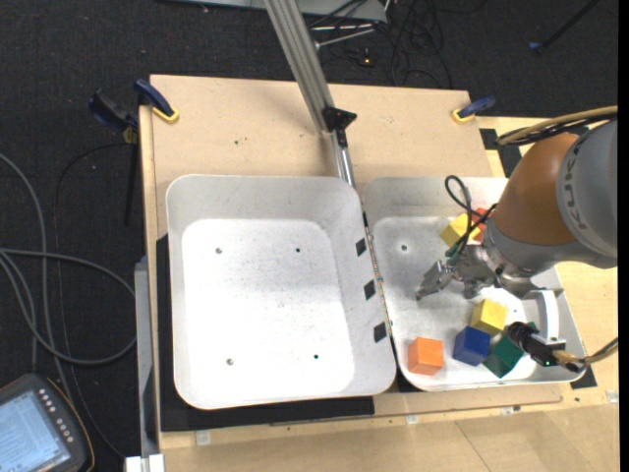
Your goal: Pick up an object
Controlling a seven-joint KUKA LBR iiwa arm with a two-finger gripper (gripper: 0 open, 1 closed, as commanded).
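Over the right bin's (403, 239) smooth white floor, my metal gripper (432, 285) hangs spread, near plain-faced cubes: orange block (426, 355), blue block (472, 345).

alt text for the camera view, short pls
A grey robot arm with an orange band reaches from the right into the right bin, its gripper low over the floor near yellow, blue, green and orange blocks. The left bin sits beside it.
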